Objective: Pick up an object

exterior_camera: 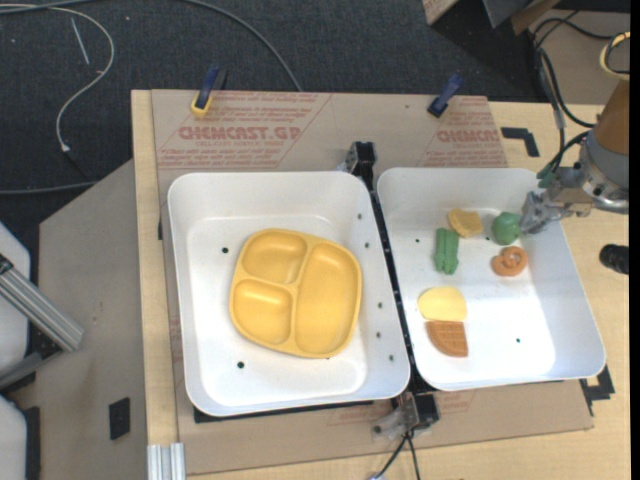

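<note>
Overhead slanted view of a cardboard-covered tabletop [300,118] carrying two shallow white bins side by side. Left bin [190,218], centre-left of frame: holds a yellow three-compartment plate [296,292], lying flat near the bin's middle. Right bin [560,328], centre-right of frame: holds six small toy food pieces, clustered in its upper and middle parts. Uppermost, a pale yellow piece [465,222]; just to its right, a round green piece [505,228]. Below and left of these, an elongated green piece [446,250] (pickle-like, lying roughly top to bottom in the frame). Right of that, an orange round piece [510,261] with a lighter centre. Lower down, a yellow dome-shaped piece [442,303], touching or nearly touching a brown waffle-patterned piece [449,339] directly beneath it.

Grey arm entering from the right edge, upper half of frame, with its pincer [535,213] lowered over the bin's upper right part, just beside the round green piece and possibly touching it. Pincer opening: cannot be told at this scale, and nothing visibly gripped. Two blue clamps [208,86] [445,96] on the cardboard's upper edge; a thin cable [90,28] looped on dark carpet at upper left.
</note>
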`<state>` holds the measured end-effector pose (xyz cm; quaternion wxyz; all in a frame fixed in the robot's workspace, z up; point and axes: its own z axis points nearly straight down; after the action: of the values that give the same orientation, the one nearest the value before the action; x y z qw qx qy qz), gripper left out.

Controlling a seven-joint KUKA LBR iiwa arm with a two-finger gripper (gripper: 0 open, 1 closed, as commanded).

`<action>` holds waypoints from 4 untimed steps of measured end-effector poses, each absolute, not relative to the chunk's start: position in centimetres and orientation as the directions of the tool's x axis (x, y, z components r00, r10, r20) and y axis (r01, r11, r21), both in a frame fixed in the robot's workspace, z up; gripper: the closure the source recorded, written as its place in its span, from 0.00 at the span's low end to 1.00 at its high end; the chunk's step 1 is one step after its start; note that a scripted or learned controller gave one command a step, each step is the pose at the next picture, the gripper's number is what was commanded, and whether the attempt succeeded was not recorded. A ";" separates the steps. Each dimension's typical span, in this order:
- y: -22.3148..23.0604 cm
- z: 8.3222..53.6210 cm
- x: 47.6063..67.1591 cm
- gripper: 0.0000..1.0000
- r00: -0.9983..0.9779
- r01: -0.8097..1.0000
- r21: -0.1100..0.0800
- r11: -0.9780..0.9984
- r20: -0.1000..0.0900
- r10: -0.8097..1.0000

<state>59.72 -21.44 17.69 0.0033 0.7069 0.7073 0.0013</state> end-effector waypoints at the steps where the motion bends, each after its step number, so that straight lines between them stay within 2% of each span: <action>1: -21.9 24.0 59.3 1.00 0.000 1.000 0.008 0.000 -0.003 1.000; 2: -21.9 24.0 59.4 1.00 -0.001 1.000 0.003 0.001 -0.001 1.000; 3: -17.4 24.6 58.4 1.00 -0.005 1.000 -0.001 0.005 0.003 1.000; 4: -12.1 23.2 57.6 1.00 -0.005 1.000 -0.003 0.005 0.004 1.000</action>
<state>57.61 -12.10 23.23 -0.0024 0.7052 0.7090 0.0001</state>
